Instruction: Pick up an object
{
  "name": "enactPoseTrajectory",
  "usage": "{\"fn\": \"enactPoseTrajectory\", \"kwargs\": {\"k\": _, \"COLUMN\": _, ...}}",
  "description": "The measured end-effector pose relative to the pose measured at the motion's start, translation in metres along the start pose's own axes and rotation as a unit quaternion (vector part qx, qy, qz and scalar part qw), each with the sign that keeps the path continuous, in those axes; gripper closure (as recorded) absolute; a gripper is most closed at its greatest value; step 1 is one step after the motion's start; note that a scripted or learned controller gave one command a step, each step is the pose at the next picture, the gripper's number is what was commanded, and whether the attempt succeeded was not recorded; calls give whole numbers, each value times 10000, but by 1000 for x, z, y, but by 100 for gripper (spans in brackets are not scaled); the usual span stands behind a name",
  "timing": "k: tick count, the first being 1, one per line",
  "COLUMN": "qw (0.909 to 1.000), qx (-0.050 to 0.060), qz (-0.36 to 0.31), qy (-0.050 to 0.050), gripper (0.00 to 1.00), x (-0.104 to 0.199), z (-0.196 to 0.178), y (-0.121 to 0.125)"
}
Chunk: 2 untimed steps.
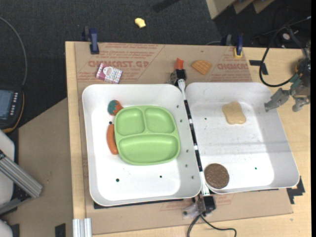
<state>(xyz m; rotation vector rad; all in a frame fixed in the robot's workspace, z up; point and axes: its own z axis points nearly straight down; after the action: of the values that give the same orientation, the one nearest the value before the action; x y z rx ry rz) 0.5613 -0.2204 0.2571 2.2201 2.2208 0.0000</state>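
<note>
The claw [285, 98], fingers apart and empty, hovers at the right bin's [276, 181] far edge, approach only begun, so next it must descend onto the nearby tan bread piece [233, 113]

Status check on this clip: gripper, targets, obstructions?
Gripper at right bin's far right edge, holding nothing. Beige bread slice and brown cookie untouched. Path clear.
</note>
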Motion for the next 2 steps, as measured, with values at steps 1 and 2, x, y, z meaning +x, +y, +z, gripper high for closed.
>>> {"fn": "enactPoseTrajectory", "kwargs": {"k": 1, "qw": 10000, "qx": -41, "qz": -33, "qy": -10, "gripper": 0, "x": 29, "z": 75, "y": 100}}
{"fn": "enactPoseTrajectory", "kwargs": {"k": 2, "qw": 10000, "qx": 31, "qz": -11, "qy": 14, "gripper": 0, "x": 45, "z": 123, "y": 94}}
